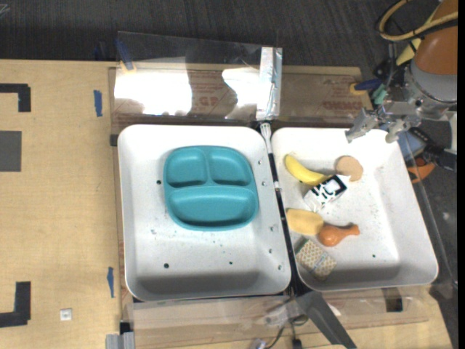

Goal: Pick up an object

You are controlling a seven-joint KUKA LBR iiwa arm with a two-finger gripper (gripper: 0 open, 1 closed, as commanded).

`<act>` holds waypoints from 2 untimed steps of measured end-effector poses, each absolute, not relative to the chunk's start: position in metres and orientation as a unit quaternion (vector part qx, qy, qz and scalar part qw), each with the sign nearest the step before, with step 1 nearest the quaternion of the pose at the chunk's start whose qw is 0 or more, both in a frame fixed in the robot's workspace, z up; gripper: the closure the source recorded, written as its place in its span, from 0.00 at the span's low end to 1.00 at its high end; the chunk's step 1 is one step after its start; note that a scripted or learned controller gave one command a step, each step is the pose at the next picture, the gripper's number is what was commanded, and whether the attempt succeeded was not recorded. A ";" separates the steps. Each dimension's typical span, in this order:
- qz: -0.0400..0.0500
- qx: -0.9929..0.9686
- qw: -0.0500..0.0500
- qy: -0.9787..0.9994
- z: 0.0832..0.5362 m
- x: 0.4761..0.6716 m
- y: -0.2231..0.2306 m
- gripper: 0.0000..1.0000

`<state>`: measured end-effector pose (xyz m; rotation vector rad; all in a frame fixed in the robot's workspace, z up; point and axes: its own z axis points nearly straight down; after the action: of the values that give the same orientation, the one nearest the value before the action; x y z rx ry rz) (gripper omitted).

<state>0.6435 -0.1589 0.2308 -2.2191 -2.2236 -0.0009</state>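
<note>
- A teal plastic plate with three compartments lies flat, well to the left of the pincer and nearer the camera.
- A shallow white plastic bin holds that plate, its right wall against the neighbouring bin.
- A clear, glaring plastic sheet stands behind this bin, left of the pincer.
- A tan cardboard bench top lies farthest left of the pincer, marked with black tape corners and short blue tape strips.
- A yellow looped cable lies beyond the pincer, just to its right.

Lab: robot bench, two white bins
</note>
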 end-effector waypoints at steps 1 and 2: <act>0.002 -0.718 0.004 -0.696 0.104 0.615 -0.114 0.00; -0.001 -0.737 -0.002 -0.675 0.087 0.631 -0.109 0.00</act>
<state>0.6313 -0.1089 0.0871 -2.3192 -2.1241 -0.0040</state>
